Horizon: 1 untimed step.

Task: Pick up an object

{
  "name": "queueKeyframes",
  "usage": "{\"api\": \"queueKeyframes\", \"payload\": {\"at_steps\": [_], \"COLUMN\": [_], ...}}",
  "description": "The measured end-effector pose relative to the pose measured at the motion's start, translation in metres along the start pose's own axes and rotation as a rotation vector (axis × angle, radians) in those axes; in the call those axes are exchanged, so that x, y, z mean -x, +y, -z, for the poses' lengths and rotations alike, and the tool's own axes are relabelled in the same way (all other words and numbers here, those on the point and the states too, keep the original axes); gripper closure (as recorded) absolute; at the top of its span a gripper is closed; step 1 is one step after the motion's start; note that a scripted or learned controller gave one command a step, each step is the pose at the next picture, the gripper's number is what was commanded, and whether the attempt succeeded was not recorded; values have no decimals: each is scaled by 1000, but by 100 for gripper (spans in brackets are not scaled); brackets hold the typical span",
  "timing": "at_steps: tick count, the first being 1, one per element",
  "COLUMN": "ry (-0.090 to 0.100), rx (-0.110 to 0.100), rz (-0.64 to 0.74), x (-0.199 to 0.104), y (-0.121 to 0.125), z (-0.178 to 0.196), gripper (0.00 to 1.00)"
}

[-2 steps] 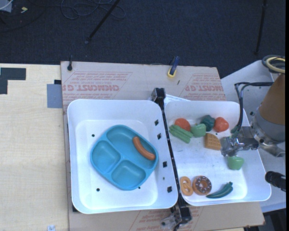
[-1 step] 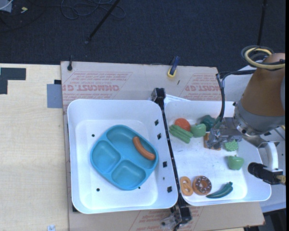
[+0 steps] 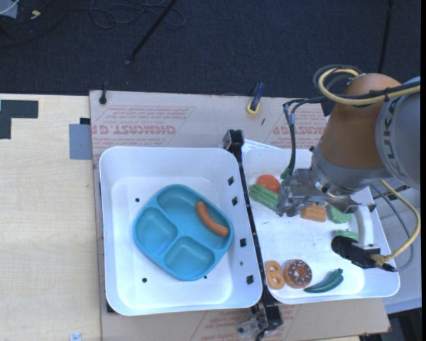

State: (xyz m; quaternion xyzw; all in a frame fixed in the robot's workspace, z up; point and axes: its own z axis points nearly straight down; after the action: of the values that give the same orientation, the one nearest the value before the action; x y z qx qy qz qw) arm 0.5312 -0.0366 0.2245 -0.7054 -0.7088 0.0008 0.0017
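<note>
My gripper (image 3: 290, 203) reaches down into the right bin (image 3: 309, 251) from the right, right beside a green ridged toy (image 3: 264, 197) and a red-orange round piece (image 3: 268, 182). An orange wedge (image 3: 314, 213) lies just right of it. The arm's wrist hides how the fingers stand. Toward the bin's front lie a pretzel (image 3: 273, 274), a chocolate donut (image 3: 297, 272) and a dark green pepper (image 3: 325, 281). In the left bin (image 3: 121, 261) a blue divided plate (image 3: 181, 231) carries a sausage (image 3: 211, 218).
A light green piece (image 3: 341, 217) shows under the arm at the right bin's right side. A black cylinder (image 3: 355, 251) with cables hangs off the arm. A divider (image 3: 243, 212) separates the bins. A yellow and blue clip (image 3: 255, 99) sits behind the bins.
</note>
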Motion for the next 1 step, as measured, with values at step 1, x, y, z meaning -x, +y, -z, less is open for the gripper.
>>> {"api": "queueKeyframes", "payload": {"at_steps": [1], "ry": [0], "rx": [2], "rz": [-1], "x": [-43], "y": [30], "z": [12], "gripper": [100]}}
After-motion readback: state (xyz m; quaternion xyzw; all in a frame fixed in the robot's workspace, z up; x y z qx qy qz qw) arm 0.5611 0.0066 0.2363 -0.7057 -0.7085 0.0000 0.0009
